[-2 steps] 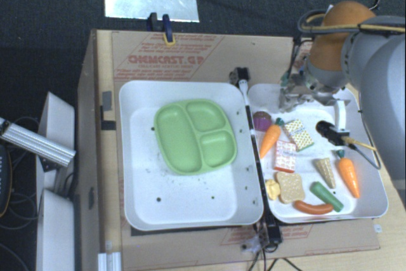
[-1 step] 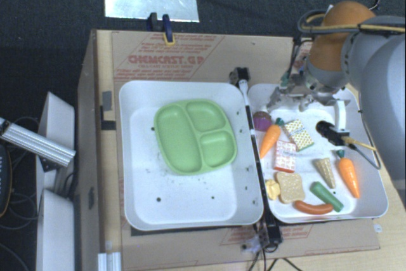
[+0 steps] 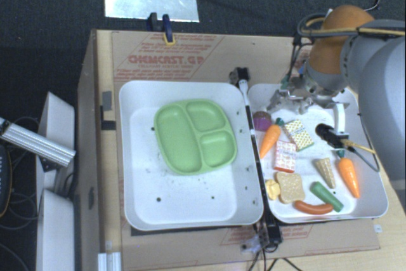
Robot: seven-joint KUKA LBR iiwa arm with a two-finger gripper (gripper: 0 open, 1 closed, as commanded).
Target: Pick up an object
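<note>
My gripper (image 3: 293,100) hangs over the back of the right bin (image 3: 374,200), above the toy food and apart from it. Just in front of it lie a purple piece (image 3: 261,118), an orange carrot (image 3: 269,139) and a yellow checked cracker (image 3: 299,134). Further forward are a pink wafer (image 3: 285,156), a slice of toast (image 3: 292,186), a small yellow piece (image 3: 272,188), a red sausage (image 3: 312,207), a green cucumber (image 3: 327,195), a beige cone (image 3: 325,171) and a second carrot (image 3: 347,176).
The left bin (image 3: 143,200) holds a green divided plate (image 3: 195,136). A ridge (image 3: 252,149) separates the two bins. The grey arm with its orange band (image 3: 339,35) comes in from the upper right.
</note>
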